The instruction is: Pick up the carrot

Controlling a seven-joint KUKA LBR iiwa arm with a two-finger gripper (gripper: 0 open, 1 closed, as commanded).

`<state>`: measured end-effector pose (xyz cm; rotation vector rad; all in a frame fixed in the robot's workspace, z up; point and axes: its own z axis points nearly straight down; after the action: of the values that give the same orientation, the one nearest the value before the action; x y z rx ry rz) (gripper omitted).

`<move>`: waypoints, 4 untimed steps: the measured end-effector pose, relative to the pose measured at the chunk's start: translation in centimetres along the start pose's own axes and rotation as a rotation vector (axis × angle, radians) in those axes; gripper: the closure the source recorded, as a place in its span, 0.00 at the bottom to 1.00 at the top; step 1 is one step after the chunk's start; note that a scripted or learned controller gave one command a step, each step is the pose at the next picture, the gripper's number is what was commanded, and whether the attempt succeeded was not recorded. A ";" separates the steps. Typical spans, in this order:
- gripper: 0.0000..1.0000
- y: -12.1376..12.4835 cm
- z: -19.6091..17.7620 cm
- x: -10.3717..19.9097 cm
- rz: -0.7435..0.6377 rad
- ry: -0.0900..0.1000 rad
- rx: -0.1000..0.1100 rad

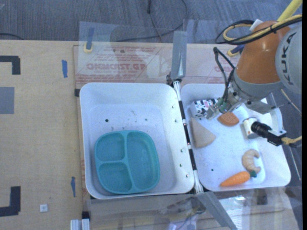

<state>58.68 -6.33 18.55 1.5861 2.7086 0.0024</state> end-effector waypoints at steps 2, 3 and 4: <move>1.00 2.4 -4.1 -0.5 0.040 -0.002 -0.001; 1.00 -8.3 9.3 0.0 -0.062 0.000 0.000; 1.00 -10.7 9.5 1.8 0.015 -0.010 -0.012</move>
<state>48.50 -10.02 9.03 1.5984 2.6846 0.0111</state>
